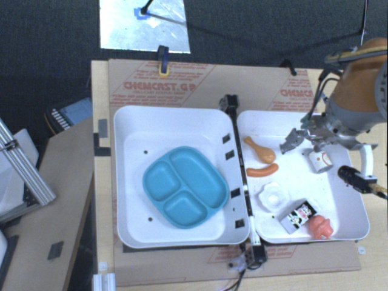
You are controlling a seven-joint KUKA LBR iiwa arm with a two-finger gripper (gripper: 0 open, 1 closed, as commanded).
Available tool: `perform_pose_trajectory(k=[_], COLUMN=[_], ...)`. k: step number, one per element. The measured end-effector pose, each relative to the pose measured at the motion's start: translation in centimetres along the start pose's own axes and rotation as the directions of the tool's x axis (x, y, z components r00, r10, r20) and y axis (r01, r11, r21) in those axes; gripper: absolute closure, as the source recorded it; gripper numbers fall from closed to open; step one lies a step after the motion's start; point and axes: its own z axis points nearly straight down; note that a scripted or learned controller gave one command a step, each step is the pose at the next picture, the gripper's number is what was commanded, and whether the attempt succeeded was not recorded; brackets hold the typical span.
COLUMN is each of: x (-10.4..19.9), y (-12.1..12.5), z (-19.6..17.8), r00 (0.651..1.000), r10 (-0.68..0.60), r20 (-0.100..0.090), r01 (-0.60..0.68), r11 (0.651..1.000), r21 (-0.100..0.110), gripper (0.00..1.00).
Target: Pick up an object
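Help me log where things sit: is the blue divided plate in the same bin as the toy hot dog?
No, the blue divided plate lies in the left bin, while the toy hot dog lies in the right bin.

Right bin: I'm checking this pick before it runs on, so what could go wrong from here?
1. The gripper hangs over bare floor of the right bin, between the drumstick and a small white object; closing here would likely catch nothing.
2. The drumstick and sausage lie close together, so reaching for one may nudge the other.
3. The carton and pink toy sit near the bin's front wall, which may block the gripper.
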Motion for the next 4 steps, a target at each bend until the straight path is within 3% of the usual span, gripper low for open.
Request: perform_pose_trajectory(k=[2, 3, 4], x=[-0.6, -0.7, -0.9], y=[0.0, 0.2, -0.1], z=[10.7, 9.4, 4.9], r00=[1.000, 1.000, 1.000], r10=[0.002, 0.003, 0.004], r20=[-0.001, 0.001, 0.001], r01=[-0.002, -0.003, -0.004], r11=[1.000, 1.000, 1.000], r21=[0.004, -0.002, -0.004], gripper=[0.00, 1.00, 1.00])
